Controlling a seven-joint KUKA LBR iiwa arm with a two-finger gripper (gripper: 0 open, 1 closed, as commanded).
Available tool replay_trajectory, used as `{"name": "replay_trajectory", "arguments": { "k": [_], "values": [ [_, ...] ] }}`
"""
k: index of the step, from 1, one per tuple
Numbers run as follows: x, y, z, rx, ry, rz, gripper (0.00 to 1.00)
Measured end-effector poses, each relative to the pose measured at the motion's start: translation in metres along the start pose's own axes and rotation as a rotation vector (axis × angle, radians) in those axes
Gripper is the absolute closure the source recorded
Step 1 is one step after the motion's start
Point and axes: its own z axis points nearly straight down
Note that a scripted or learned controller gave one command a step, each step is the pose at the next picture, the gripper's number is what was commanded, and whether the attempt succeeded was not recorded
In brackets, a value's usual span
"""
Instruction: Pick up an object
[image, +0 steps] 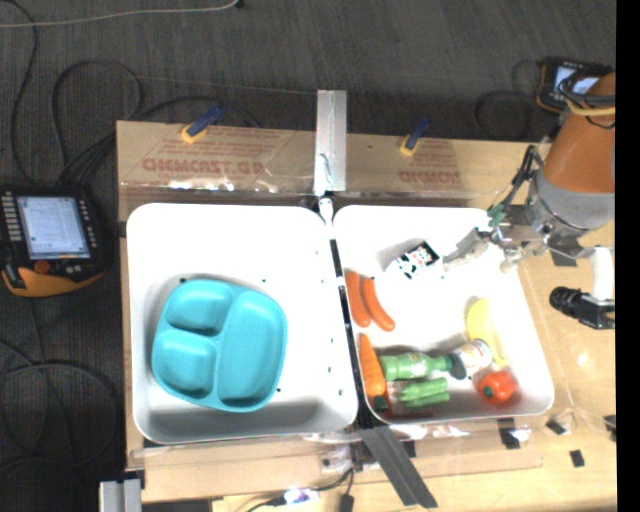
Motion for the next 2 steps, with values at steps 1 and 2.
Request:
{"name": "replay_trajectory", "arguments": {
  "k": [1, 2],
  "values": [
    [-0.0329, -0.0586, 0.123, -0.001, 0.004, 0.111, 0.0],
    [-0.0321, -0.0593, 0.1152, 0.002, 0.004, 0.11, 1.0]
  ]
}}
